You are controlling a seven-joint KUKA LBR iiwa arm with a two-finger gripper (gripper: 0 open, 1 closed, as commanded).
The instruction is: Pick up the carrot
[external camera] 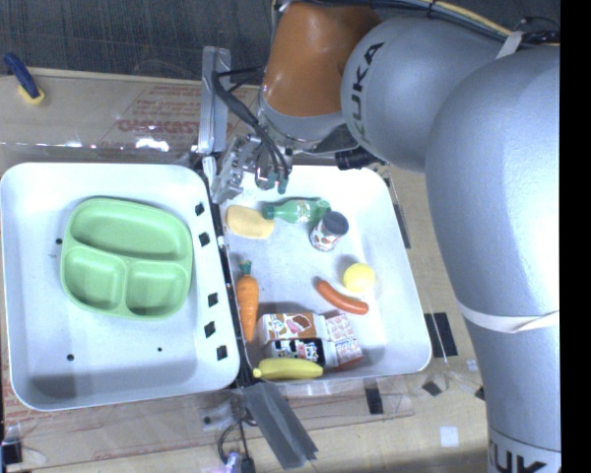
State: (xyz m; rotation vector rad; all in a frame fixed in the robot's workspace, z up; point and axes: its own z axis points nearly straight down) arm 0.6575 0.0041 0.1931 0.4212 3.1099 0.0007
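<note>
The carrot (247,304) lies lengthwise along the left wall of the right bin (402,264), orange with a small green top pointing away from me. My gripper (253,169) hangs over the far left corner of that bin, well above the carrot and just beyond a pale yellow potato-like piece (249,223). Nothing shows between its fingers.
The right bin also holds a green bottle (295,210), a small can (328,231), a lemon (359,277), a sausage (341,298), a printed carton (311,337) and a banana (288,370). A green divided tray (129,257) sits in the left bin (30,363).
</note>
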